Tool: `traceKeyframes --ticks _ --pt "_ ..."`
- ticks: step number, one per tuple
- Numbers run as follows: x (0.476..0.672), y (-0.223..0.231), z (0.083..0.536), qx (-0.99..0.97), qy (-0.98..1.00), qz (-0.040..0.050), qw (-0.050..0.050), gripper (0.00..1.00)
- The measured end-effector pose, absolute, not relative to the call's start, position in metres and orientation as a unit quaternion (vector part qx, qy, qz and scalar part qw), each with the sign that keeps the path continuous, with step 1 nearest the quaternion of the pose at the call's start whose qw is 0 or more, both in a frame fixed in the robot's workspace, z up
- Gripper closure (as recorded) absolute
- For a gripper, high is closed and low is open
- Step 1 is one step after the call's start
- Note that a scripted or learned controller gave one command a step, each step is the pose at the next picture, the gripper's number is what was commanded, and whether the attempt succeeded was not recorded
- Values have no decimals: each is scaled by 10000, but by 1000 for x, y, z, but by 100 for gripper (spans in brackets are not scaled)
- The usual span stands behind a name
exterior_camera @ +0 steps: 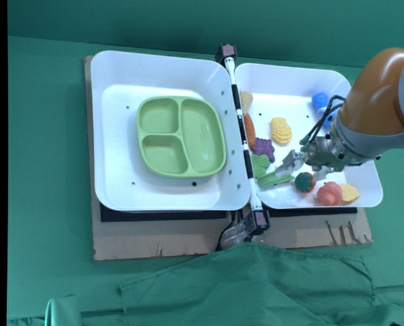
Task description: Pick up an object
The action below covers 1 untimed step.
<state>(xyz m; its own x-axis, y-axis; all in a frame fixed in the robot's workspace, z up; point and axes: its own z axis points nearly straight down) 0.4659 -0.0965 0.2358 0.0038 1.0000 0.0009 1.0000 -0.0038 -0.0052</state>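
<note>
My gripper (291, 162) hangs low over the front middle of the right bin (293, 80), reaching in from the right. Just below and left of it lies a long green toy vegetable (273, 178), close to the gripper tip; I cannot tell if they touch. A small red strawberry with a green top (304, 181) sits right under the wrist. Purple grapes (264, 149) and a green leafy piece (259, 163) lie to the gripper's left. A yellow corn piece (280, 130) is behind it.
An orange carrot (249, 131) and a beige piece (246, 100) lie along the divider. A blue toy (320, 100) sits at the back right, an orange-red fruit (329, 193) and a yellow-orange piece (350, 193) at the front right. The left bin (120, 80) holds a green divided plate (181, 136).
</note>
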Motion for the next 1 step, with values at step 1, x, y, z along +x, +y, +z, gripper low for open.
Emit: traceKeyframes --ticks 1 --pt "473 -91 343 -7074 -7068 -43 -62 0"
